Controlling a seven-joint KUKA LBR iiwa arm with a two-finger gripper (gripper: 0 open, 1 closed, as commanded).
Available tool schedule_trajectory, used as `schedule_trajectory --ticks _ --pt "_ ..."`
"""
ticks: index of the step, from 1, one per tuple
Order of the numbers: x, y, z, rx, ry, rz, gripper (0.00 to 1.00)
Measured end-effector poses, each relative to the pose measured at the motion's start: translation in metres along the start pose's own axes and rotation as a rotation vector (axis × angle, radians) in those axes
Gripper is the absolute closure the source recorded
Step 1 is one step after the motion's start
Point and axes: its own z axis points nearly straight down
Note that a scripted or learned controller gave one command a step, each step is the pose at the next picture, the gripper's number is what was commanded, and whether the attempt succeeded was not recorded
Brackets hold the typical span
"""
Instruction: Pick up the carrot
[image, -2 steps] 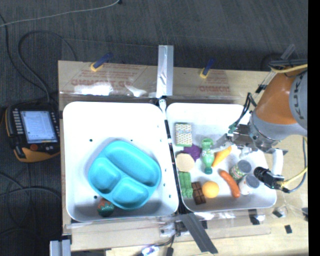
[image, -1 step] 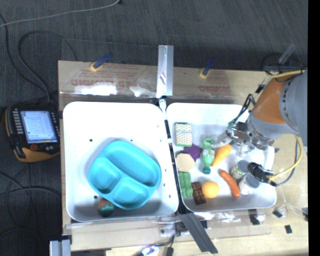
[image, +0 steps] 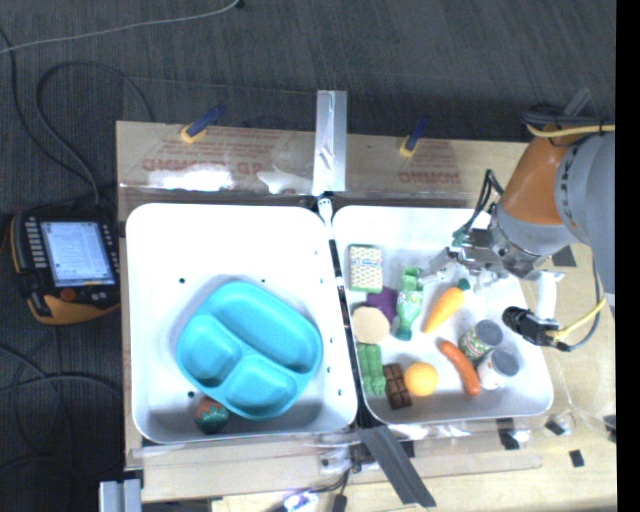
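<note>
1. Two bins are sitting side by side on the bench; I am watching the right bin (image: 540, 395), where the toys are crowding together.
2. I am seeing the carrot (image: 444, 307) lying tilted near the middle of that bin, thick end up toward the claw, tip pointing down-left.
3. The claw (image: 470, 268) is hovering just above the carrot's upper end, near the bin's back right; nothing is showing between its fingers, and I cannot tell how wide they are standing.
4. A green bottle (image: 409, 303) is lying just left of the carrot, leaving only a thin white gap there.
5. A red pepper (image: 461, 366) is lying below the carrot, apart from its tip, with an orange (image: 421, 379) near that tip's lower left.
6. Cans (image: 484, 340) are sitting to the carrot's lower right, close to the bin's right wall.
7. Bare white floor is showing above the carrot toward the back wall, and that is the widest room I am finding beside it.
8. The left bin (image: 160, 240) is holding a blue tray (image: 250, 345) well clear of the arm (image: 545, 185), with a small red and green toy (image: 209, 413) at its front edge.
</note>
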Motion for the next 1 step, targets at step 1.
schedule_trajectory --ticks 1 --pt "-0.0088 -0.0347 0.0219 -0.028 0.003 0.074 0.00"
